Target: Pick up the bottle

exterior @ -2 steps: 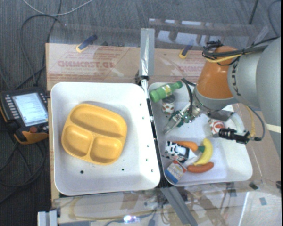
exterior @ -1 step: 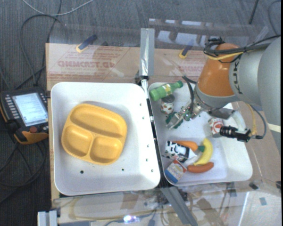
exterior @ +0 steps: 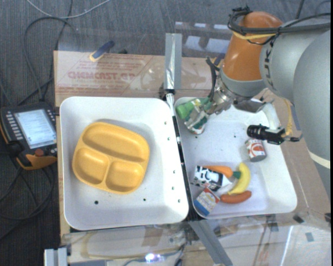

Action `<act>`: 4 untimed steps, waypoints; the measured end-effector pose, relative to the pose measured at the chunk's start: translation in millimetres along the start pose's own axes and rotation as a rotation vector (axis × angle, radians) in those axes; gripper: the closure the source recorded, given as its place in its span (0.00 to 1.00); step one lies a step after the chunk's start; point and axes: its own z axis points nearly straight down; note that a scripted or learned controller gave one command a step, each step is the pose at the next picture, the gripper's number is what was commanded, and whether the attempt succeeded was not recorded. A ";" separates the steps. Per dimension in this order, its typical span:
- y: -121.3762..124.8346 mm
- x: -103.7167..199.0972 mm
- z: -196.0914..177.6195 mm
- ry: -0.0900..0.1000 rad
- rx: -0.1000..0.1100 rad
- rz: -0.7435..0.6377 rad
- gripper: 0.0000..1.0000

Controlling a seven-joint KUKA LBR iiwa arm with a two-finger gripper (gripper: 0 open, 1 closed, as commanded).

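The green bottle (exterior: 185, 109) is at the far left corner of the right bin (exterior: 277, 201), tilted, with its pale end (exterior: 197, 125) pointing toward the front. My gripper (exterior: 201, 114) reaches down from the orange wrist band (exterior: 250, 43) and is shut on the bottle, with a finger on either side of its body. The bottle's green end overlaps the bin's left rim, so it looks raised off the floor.
The right bin also holds a small red and white can (exterior: 256, 149), a banana (exterior: 241, 180), a carrot (exterior: 219, 170), a black and white box (exterior: 207, 176) and a blue packet (exterior: 204, 201). A yellow divided plate (exterior: 111, 157) lies in the left bin (exterior: 77, 204).
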 end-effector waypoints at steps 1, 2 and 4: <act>37.9 83.1 0.7 0.000 0.002 0.090 1.00; 84.2 124.6 46.0 -0.001 0.003 0.060 1.00; 127.4 169.4 36.1 -0.002 0.003 -0.103 1.00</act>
